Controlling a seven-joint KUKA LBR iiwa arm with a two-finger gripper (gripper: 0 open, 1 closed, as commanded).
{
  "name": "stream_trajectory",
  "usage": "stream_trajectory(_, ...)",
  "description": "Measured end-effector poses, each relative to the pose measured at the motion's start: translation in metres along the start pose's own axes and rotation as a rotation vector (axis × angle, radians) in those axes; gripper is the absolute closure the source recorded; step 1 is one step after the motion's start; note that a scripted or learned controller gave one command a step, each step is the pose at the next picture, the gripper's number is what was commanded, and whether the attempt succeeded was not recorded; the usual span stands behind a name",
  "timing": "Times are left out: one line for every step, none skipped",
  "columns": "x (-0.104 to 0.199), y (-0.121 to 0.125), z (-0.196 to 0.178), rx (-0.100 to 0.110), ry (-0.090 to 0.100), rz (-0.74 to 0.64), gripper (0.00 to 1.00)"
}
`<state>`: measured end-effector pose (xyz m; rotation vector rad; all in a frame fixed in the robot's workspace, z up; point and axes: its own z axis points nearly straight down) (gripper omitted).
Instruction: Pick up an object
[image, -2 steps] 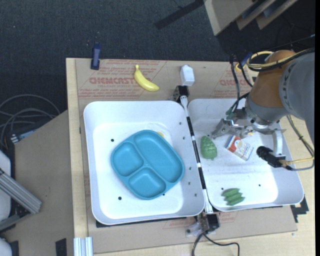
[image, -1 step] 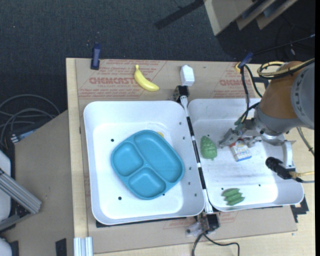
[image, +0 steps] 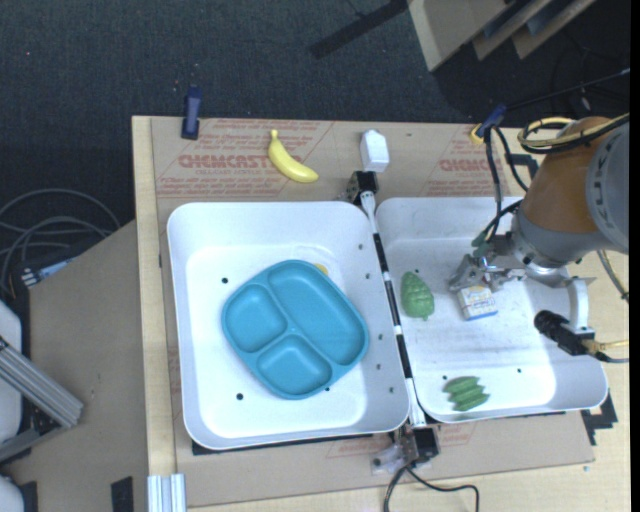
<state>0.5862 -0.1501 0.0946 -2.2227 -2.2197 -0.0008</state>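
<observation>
My gripper (image: 481, 276) hangs low over the upper middle of the right bin (image: 520, 222). A small white box with blue and yellow print (image: 479, 303) lies directly under it, touching or nearly touching its tip. To the left of the box, near the bin's left wall, lies a green lumpy fruit (image: 417, 296). A green pea pod (image: 465, 392) rests near the right bin's front edge.
The left bin (image: 200, 250) holds a blue three-compartment plate (image: 293, 327). On the bench behind the bins lie a yellow banana (image: 291, 160) and a small white block (image: 375, 150). The arm's grey and orange body (image: 570, 200) looms over the right bin's far right.
</observation>
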Motion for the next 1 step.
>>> stream_trajectory(0.0843, -0.0315, -0.0903, -0.001, 0.0, -0.002, 1.0)
